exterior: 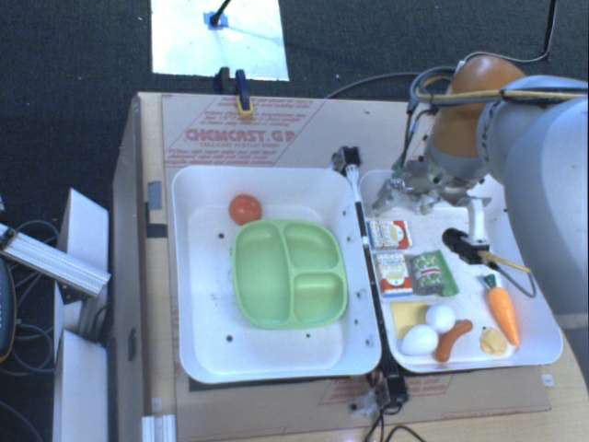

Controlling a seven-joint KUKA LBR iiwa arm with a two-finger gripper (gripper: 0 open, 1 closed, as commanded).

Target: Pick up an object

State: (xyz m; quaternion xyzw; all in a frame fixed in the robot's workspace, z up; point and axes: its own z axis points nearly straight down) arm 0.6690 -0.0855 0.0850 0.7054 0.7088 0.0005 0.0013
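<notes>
Eggs [421, 340], two of them and white, lie touching at the near end of the right bin [545, 343]. A brown sausage [453, 339] sits just beside them, then a pale yellow lump [494, 341]. An orange carrot [502, 313] lies along the right wall with its green end pointing away. A yellow cheese slice [403, 315] lies flat behind the eggs.

Further in, a green packet [431, 273] and a red-and-white packet [394, 273] sit side by side. A second red-and-white packet [389, 234] lies just beyond them. These things crowd the near two thirds of that bin, close together, and any one of them could be picked.

In the left bin [184, 274], a green divided plate [290, 274] takes up the middle. A red ball [245, 208] rests just past its far left corner, apart from the rest.

At the far end of the right bin the grey arm [529, 136] reaches down. Its jaws hang over bare bin floor just beyond the farther packet. I cannot tell how far apart the jaws stand, or whether they hold anything.

Beyond the bins, printed cardboard covers the worktop [239, 132]. A blue clamp [242, 88] grips its far edge, and a white sheet [216, 26] lies on the dark floor behind.
</notes>
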